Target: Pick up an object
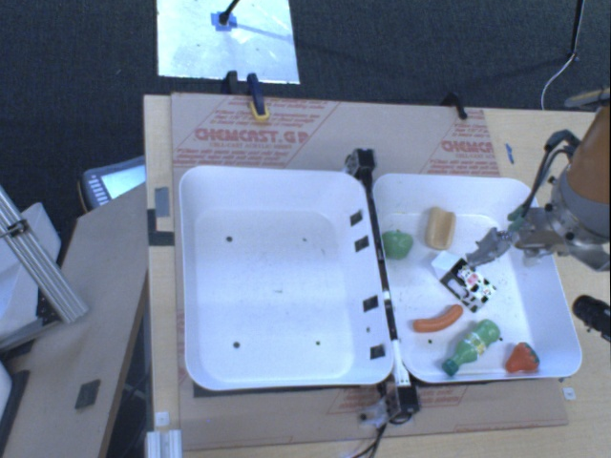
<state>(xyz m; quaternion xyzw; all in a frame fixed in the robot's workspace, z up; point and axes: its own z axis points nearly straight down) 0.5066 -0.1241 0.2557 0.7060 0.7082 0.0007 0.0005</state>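
Observation:
My gripper (485, 248) hangs over the right bin (558, 324), reaching in from the right edge. Its tip is just above and to the right of a small white box with a black and pink pattern (467, 282), which lies in the bin's middle. I cannot tell whether it touches the box. A tan bread-like piece (440, 227) lies left of the gripper, and a round green object (396, 244) sits by the bin's left wall. Towards the front lie an orange sausage shape (437, 320), a green bottle (472, 345) and a red object (521, 357).
The left bin (277, 284) sits beside the right one, with a black clipped divider (374, 284) between them. Both rest on a cardboard sheet (315, 127) on the bench. A shiny plate (227, 27) lies on the dark floor beyond.

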